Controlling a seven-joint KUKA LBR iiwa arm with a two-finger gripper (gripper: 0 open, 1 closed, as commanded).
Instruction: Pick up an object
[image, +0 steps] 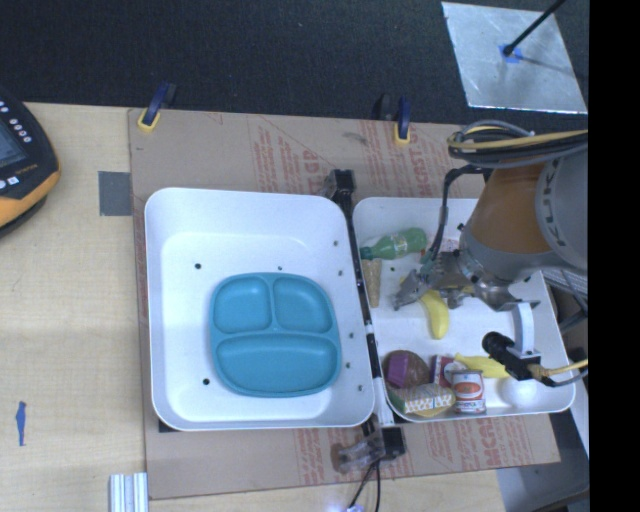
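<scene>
My gripper (422, 289) is low inside the right bin (560, 400), near its middle, with the grey and orange arm reaching in from the right. A small yellow banana-like piece (437, 319) lies just below and in front of it. A green bottle (397, 243) rests on its side just to the gripper's upper left. Nothing can be seen held in the gripper.
Along the right bin's near edge lie a purple round thing (405, 368), a red and white can (467, 392), a yellow strip (481, 365) and a pale yellow disc (425, 402). The left bin (170, 300) holds a blue divided plate (274, 333). An orange and black handset (20, 155) lies far left.
</scene>
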